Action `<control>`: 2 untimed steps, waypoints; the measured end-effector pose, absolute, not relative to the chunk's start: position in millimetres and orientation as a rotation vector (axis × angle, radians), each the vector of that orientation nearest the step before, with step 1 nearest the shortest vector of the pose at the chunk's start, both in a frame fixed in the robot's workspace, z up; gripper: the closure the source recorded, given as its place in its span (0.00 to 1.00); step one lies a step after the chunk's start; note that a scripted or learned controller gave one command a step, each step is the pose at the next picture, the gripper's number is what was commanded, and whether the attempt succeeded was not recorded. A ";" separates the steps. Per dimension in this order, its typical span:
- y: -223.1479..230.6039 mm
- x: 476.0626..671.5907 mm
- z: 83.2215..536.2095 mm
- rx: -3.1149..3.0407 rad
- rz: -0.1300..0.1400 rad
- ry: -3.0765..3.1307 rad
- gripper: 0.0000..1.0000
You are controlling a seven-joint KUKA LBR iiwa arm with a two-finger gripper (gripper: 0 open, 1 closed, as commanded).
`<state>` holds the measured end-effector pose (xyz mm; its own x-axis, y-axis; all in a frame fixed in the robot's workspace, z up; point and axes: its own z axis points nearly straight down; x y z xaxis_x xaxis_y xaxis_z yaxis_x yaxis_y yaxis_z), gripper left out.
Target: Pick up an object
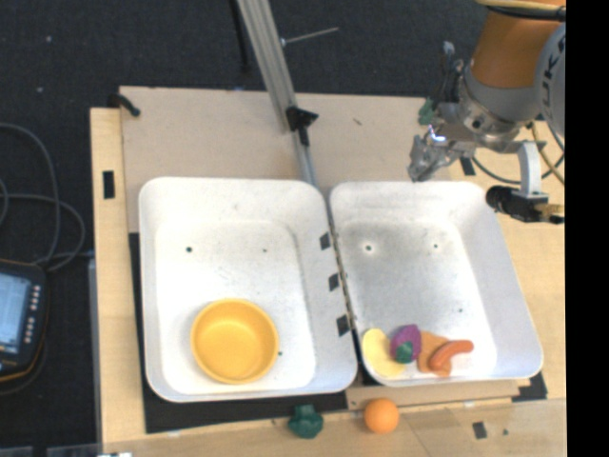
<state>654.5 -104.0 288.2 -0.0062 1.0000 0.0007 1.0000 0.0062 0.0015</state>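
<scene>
Two white bins [238, 198] fill the bench, toys [419, 348] heaped in the right bin's near edge, while the gripper [425, 160], grip unreadable, hovers over its far edge, needing to reach across and descend.

No readable text, labels, brands or numbers anywhere; arm lettering cut off, illegible.

Tan bench [209, 131] on dark, perhaps carpeted, floor [95, 27].
</scene>
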 end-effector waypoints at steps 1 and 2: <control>-51.6 643.5 278.7 2.215 0.001 2.229 1.00; 4.6 618.7 277.2 2.214 0.002 2.230 1.00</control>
<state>618.7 4.6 277.2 -0.0072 1.0000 0.0016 1.0000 0.0072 0.0001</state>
